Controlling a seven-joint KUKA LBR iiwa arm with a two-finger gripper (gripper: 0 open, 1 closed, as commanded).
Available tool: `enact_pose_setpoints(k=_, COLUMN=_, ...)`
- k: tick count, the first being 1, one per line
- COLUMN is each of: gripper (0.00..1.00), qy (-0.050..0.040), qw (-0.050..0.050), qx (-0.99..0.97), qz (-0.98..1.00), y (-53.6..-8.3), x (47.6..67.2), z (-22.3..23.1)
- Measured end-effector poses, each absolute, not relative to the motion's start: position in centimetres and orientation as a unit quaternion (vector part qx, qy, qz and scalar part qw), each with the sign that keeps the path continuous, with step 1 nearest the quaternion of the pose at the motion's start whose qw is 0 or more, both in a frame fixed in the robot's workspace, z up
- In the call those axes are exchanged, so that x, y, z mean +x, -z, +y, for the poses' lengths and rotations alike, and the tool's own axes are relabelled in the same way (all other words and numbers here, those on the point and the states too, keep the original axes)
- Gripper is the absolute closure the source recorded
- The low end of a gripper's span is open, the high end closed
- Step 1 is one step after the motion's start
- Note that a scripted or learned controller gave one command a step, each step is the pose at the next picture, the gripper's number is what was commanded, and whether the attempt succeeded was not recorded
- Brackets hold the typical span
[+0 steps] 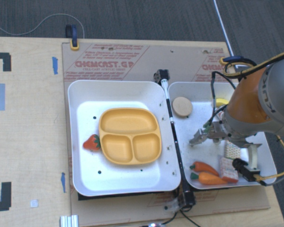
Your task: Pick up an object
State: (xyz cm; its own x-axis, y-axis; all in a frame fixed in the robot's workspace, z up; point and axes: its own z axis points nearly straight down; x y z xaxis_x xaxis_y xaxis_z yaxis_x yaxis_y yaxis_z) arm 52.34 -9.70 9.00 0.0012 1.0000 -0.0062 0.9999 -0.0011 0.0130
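My gripper [199,137] hangs over the bare floor in the middle of the right bin [195,91], with the grey and orange arm behind it on the right. Nothing shows in its grasp. A round tan disc [182,106] lies at the back left of that bin, apart from the gripper. Two orange carrots [207,173] lie along the front edge, below the gripper. A pale waffle-patterned piece [232,150] and a pink and white item [226,167] sit just right of the carrots, partly under the wrist. A yellow object [222,101] peeks out behind the arm.
The left bin [80,126] holds a yellow three-part plate [130,135] with a red strawberry [91,143] against its left side. A black clamp [161,75] stands at the back between the bins. Cables [232,63] loop over the arm.
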Motion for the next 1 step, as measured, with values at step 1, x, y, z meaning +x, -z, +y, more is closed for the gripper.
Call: enact_pose_setpoints(k=1, gripper=0.00, qy=-0.0047, qw=0.009, qx=0.707, qz=0.707, y=-9.01, x=50.49, z=-9.56)
